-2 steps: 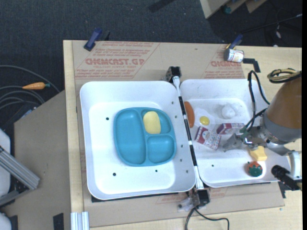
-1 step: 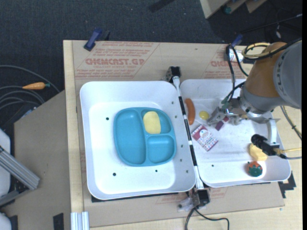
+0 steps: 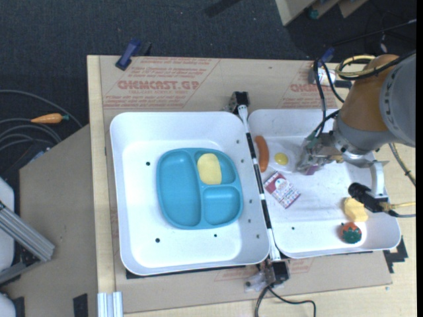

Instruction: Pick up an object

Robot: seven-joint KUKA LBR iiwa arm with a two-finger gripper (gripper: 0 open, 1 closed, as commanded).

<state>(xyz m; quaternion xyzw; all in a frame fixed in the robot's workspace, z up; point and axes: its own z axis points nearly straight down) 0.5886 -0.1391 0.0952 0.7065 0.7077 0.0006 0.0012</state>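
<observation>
Over the far half of the right bin: the end effector (image 3: 309,161) of the grey, orange-banded arm hangs low above the floor of this shallow white right bin (image 3: 317,224).
End effector state: seen from above as a blur of metal; whether it is released or clenched cannot be told, and no thing shows in its grasp.
Small round yellow piece (image 3: 282,158): just beside the end effector on its left, apart from it; too small to show any direction.
Orange sausage-shaped thing (image 3: 262,152): beside the right bin's left wall, long axis running far to near, along that wall.
Red and white printed packet (image 3: 282,190): flat on the floor near the left wall, turned at a slant, its long axis from upper left to lower right.
Yellow block (image 3: 355,209): near the right side, its upper edge partly hidden by the robot's fittings.
Small red, green and orange ball (image 3: 350,233): near right corner; details hard to make out.
Shallow white left bin (image 3: 132,197): holds a blue three-compartment plastic plate (image 3: 178,190); a pale yellow oval lump (image 3: 209,168) lies in its far right compartment, long axis far to near.
Brown printed surface (image 3: 165,84): carries both bins.
</observation>
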